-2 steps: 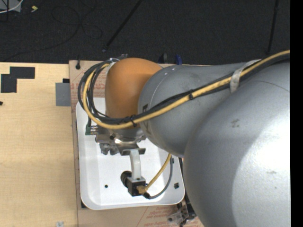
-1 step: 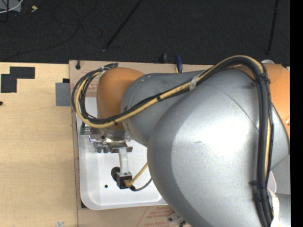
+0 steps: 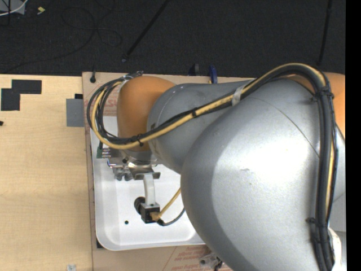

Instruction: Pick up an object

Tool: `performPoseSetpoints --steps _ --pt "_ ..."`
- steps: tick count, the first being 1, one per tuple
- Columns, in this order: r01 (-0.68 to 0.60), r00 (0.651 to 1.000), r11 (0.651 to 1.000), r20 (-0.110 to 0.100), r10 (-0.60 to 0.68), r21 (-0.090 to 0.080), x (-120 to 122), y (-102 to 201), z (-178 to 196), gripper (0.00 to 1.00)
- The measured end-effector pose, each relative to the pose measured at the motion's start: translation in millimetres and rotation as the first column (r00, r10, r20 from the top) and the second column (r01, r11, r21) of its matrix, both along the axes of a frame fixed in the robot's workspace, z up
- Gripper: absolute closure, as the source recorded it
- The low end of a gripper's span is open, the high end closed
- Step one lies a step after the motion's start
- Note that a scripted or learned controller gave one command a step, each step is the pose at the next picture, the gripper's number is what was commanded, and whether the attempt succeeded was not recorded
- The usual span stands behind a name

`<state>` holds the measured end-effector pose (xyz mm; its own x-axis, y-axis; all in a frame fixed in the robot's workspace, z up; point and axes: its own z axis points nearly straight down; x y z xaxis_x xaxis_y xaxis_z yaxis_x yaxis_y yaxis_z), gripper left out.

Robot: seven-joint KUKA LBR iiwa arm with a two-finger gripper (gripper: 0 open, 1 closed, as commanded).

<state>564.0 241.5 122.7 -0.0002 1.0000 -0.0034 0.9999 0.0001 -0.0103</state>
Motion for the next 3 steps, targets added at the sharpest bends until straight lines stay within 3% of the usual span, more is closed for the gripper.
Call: performPoseSetpoints --steps 1,2,3 --pt "-0.003 1.0 1.0 0.008 0.003 0.002 48.8 1.7 -18.6 1.0" --pt "-0.005 1.0 1.0 0.007 0.005 0.002 51.5 2.5 -22.3 1.0" --pt "0.002 1.0 1.0 0.002 -0.002 0.001 16.9 0.6 -36.5 1.0"
